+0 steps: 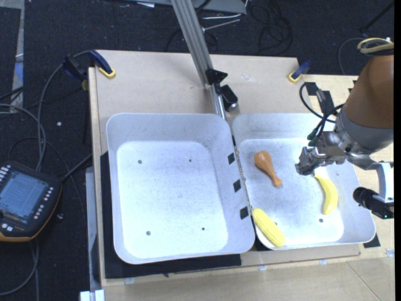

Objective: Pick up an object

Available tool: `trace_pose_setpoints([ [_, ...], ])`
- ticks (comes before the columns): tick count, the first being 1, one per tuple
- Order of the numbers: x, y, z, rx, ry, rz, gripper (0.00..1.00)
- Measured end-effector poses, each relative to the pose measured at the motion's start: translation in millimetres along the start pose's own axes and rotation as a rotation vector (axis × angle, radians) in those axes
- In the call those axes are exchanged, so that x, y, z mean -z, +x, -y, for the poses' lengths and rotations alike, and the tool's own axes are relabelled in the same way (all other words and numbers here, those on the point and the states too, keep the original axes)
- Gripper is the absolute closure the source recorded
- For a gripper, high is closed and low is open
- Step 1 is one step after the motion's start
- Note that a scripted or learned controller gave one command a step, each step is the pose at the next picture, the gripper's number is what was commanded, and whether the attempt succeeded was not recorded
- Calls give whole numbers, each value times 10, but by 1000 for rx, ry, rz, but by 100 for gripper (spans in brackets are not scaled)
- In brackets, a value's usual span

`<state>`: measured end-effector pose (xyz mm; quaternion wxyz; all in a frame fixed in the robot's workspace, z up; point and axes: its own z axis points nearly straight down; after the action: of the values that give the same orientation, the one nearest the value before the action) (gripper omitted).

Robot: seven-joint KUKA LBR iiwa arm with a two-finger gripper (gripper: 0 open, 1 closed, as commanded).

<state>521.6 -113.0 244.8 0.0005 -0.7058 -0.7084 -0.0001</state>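
The gripper (307,163) hangs just above the banana (327,194); open or closed, I cannot tell; nothing visibly held.

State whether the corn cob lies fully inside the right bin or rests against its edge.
Against the edge. The corn cob sits at the right bin's front-left corner, tilted on the rim beside the left bin.

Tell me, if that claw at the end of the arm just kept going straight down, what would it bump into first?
Probably the bare floor of the right bin, or just the top end of the banana. The gripper hangs beside that end, with the toy drumstick further to its side. Depth is hard to judge from this slanted view.
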Motion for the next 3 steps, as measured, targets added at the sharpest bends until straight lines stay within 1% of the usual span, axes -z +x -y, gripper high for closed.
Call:
trace_pose_setpoints([
  [1, -120, 526, 28, 1, 0, 0, 100],
  [2, -71, 1144, 40, 2, -1, -1, 100],
  [3, -3, 1606, 21, 0, 0, 0, 100],
])
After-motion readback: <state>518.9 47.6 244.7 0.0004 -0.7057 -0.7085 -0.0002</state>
